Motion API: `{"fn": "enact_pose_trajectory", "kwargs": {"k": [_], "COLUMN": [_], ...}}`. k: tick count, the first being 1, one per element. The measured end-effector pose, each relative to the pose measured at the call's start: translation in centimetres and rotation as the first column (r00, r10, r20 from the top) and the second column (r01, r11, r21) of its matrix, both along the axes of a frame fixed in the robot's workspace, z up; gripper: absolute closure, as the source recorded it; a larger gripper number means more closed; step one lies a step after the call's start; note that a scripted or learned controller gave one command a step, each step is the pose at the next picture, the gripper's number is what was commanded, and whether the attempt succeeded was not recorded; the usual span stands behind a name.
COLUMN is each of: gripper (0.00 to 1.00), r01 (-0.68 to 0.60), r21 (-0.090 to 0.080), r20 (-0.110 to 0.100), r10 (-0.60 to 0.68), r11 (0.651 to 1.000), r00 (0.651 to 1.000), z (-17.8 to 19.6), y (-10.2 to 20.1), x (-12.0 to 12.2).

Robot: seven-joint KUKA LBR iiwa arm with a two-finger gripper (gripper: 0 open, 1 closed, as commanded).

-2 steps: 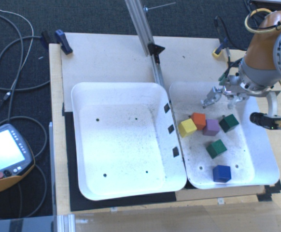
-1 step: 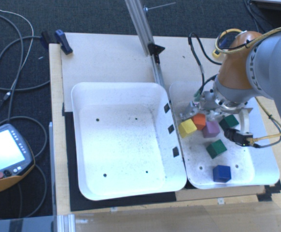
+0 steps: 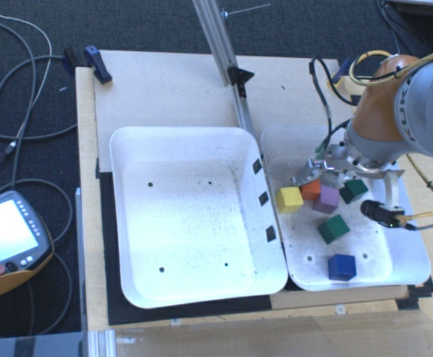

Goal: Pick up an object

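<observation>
A grey KUKA arm with an orange wrist band reaches in from the right and hangs low over the right-hand shallow white plastic bin (image 3: 402, 262), its gripper (image 3: 328, 171) down among a knot of small blocks. Whether the fingers are apart or closed cannot be told from this angle, and no block is visibly lifted, so the pick appears not yet made: the grasp and the raise seem to be left.

Just below the gripper an orange block (image 3: 311, 190) sits touching a yellow cube (image 3: 290, 199) on one side and a purple cube (image 3: 326, 199) on the other. A dark green block (image 3: 353, 190) lies just beside the purple one, a second green cube (image 3: 334, 228) rests nearer the bin's middle, and a blue cube (image 3: 342, 266) stands apart toward the front wall.

The left-hand white bin (image 3: 127, 155) adjoins it on a pale wooden bench (image 3: 164, 88). A slanting aluminium rail (image 3: 213, 28) crosses above, and a handheld control pendant (image 3: 8, 240) and cables lie on the dark carpet at left.
</observation>
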State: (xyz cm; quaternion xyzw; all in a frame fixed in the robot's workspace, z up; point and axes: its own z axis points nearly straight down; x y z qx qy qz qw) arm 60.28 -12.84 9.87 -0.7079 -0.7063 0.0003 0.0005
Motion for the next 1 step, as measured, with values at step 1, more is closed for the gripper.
{"fn": "enact_pose_trajectory", "kwargs": {"k": [1], "gripper": [0.0], "r01": [-0.002], "r21": [-0.001], "r20": [0.005], "r10": [0.002], "r11": [1.0], "r00": [1.0], "z": [0.14], "y": [-3.03], "x": [2.68]}}
